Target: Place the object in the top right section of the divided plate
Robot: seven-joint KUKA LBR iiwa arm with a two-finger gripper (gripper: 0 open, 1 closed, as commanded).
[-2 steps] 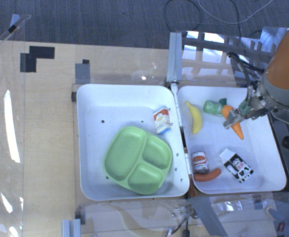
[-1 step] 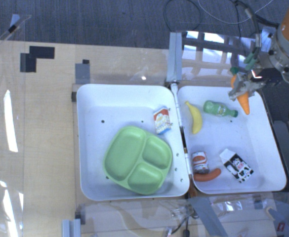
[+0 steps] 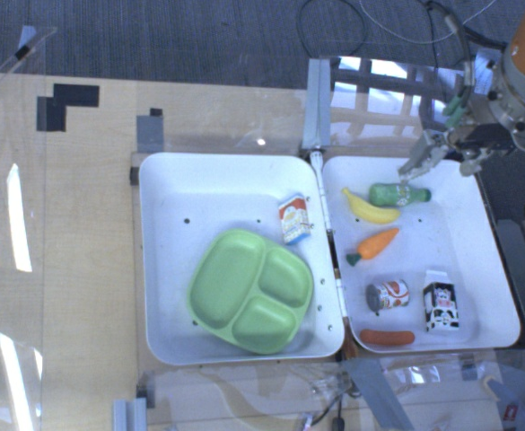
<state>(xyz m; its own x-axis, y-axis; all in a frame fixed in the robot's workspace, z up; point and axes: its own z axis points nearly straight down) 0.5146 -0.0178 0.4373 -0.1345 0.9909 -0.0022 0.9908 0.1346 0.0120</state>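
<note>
The end effector [image 3: 414, 176] hangs low at the right white bin's [image 3: 495, 268] far edge, tips at the green plastic bottle [image 3: 399, 194] beside the yellow banana [image 3: 371, 206]; its opening I cannot tell. The green divided plate [image 3: 251, 291] waits in the left bin

Green plate [image 3: 251, 292], yellow banana [image 3: 370, 207], orange carrot [image 3: 375, 243].
</note>
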